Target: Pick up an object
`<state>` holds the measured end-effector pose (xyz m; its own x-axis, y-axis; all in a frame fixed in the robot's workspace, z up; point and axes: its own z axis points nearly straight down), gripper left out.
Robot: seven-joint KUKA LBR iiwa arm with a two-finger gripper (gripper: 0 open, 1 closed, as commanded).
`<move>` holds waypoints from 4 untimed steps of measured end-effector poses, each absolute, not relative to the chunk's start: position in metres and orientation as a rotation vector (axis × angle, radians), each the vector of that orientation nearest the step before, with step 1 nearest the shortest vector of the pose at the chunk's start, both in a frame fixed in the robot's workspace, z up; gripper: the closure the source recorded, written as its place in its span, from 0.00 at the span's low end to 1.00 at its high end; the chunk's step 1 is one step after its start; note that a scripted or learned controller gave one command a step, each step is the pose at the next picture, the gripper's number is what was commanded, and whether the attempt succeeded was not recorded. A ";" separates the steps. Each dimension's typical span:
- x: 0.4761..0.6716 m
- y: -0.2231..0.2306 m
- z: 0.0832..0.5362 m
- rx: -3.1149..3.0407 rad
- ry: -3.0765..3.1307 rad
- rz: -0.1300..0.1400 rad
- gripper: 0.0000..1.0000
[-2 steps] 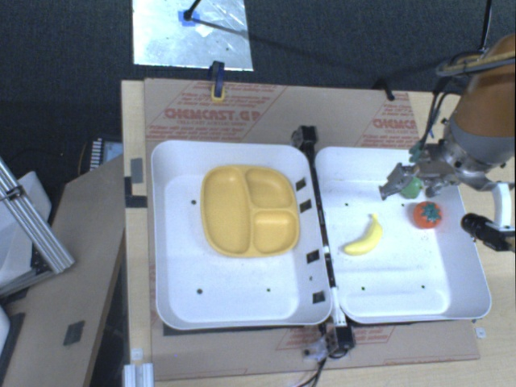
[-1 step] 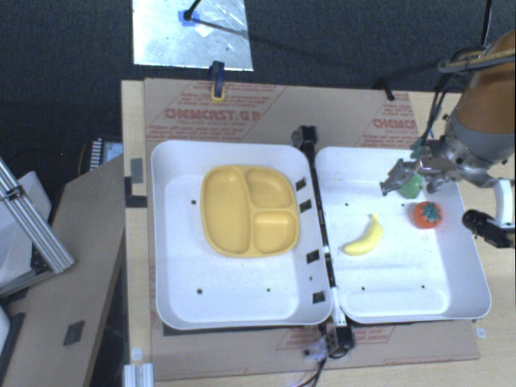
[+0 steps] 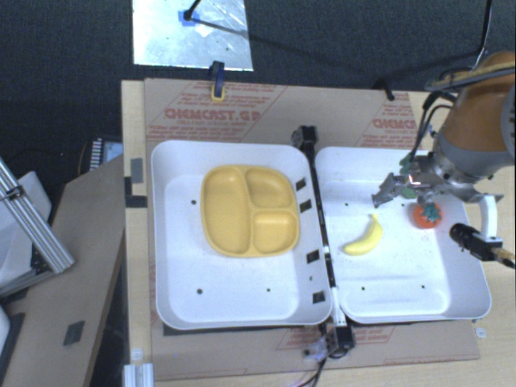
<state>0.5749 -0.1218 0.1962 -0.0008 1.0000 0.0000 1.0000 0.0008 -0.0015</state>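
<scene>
Two white bins [image 3: 242, 313] on a cardboard-covered bench [image 3: 266, 107] over dark carpet [image 3: 64, 55]; jaws' state unclear.

The protective board [image 3: 242, 103] reads "CHEMCAST GP" in red.

One fixed camera sits above the bench [image 3: 266, 107], looking down at a slant toward 12 o'clock, far enough back to take in both white bins: left bin [image 3: 173, 240], right bin [image 3: 419, 293] (the arm [image 3: 480, 115] enters from 3 o'clock).
</scene>
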 end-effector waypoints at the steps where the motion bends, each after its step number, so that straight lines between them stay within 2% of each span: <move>1: 0.578 -0.115 0.136 -2.219 -2.221 0.002 0.00; 2: 0.579 -0.115 0.084 -2.220 -2.221 0.001 0.00; 3: 0.579 -0.115 0.097 -2.224 -2.220 -0.001 1.00; 4: 0.579 -0.125 0.154 -2.227 -2.224 -0.005 1.00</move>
